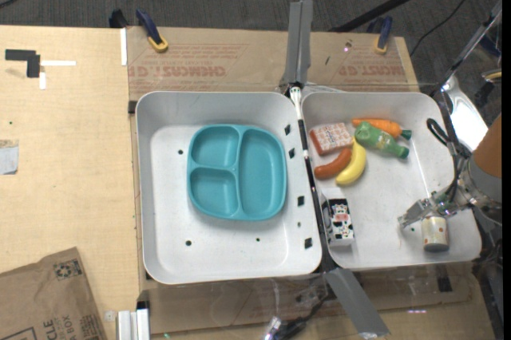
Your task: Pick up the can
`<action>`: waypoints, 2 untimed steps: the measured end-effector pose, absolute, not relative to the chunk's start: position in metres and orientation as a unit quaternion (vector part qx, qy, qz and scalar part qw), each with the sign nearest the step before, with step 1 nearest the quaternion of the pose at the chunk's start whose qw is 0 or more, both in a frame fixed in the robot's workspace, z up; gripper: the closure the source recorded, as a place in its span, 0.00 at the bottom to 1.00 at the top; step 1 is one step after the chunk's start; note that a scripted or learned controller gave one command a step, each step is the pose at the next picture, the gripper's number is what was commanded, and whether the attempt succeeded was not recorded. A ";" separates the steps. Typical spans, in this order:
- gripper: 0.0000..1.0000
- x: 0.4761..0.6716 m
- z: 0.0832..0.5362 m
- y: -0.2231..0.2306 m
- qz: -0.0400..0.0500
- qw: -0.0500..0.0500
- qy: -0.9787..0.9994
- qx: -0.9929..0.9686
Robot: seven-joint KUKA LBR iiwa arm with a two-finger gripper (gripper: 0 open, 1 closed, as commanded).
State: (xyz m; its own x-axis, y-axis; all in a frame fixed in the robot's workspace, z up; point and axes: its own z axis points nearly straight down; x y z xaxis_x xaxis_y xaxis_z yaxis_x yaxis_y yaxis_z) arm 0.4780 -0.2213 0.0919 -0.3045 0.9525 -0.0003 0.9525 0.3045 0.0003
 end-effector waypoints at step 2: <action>0.00 0.479 0.092 -0.219 0.002 0.000 0.757 0.654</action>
